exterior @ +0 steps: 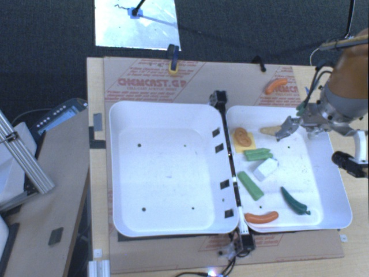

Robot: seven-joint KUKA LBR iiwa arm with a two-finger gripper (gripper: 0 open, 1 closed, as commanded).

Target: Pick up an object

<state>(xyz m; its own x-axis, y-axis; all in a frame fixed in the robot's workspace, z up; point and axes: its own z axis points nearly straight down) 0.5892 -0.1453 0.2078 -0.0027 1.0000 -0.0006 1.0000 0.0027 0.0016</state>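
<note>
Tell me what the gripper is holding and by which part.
Nothing visible: the gripper hangs over the right bin near a tan piece, with no object between its fingers.

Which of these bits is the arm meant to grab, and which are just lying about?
For the job, in the right white bin:
orange sausage-shaped toy
dark green pepper-shaped toy
white block
two-finger gripper

Lying about:
orange piece on the bench board
yellow clip

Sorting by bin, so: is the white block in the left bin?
No, the white block lies in the right bin, between two green pieces.
</note>
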